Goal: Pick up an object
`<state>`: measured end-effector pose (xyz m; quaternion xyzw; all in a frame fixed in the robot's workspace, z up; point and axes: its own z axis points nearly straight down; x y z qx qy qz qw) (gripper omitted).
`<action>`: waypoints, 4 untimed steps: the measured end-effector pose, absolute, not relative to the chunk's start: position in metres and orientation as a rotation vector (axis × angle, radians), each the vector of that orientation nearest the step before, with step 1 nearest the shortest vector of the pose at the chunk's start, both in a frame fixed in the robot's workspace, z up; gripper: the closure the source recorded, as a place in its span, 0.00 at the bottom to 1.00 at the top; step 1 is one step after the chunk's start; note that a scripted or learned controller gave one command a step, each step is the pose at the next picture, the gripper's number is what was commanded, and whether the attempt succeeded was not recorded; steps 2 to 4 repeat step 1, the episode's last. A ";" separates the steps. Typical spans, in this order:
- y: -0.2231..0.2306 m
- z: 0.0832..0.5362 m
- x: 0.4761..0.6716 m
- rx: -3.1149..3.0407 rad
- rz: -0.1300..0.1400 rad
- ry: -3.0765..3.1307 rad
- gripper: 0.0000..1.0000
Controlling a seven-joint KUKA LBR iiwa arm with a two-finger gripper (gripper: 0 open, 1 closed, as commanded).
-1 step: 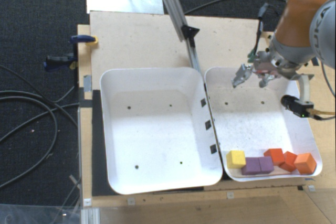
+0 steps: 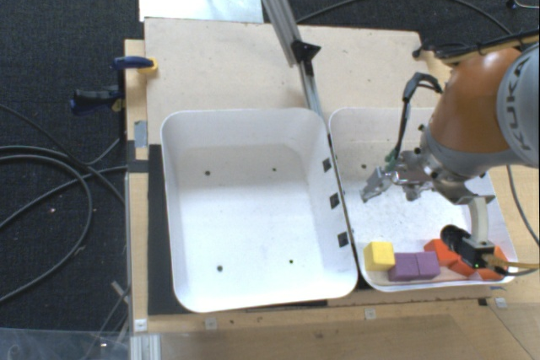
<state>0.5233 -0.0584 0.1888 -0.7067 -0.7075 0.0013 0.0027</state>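
Since nothing is lifted yet, the step in hand reads as approach. Candidates sit at the right bin's (image 2: 371, 131) near edge: yellow block (image 2: 380, 255), with a purple block (image 2: 413, 265) touching its right side and an orange piece (image 2: 437, 248) just behind that. The end effector (image 2: 372, 188) hangs over bare bin floor, near the yellow block but clear of it, carrying nothing visible. Wide or narrow: cannot tell from this slant.

Judgement: the next move calls for a shift toward the near edge, then a descent over the yellow block. The purple neighbour and the bin wall crowd that grasp. The left bin (image 2: 245, 181) lies just beside, on the tabletop (image 2: 228, 63).
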 end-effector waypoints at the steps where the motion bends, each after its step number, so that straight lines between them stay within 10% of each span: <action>1: -0.049 0.259 0.505 -2.220 -0.010 -2.232 0.00; 4: -0.049 0.259 0.505 -2.220 -0.010 -2.232 0.00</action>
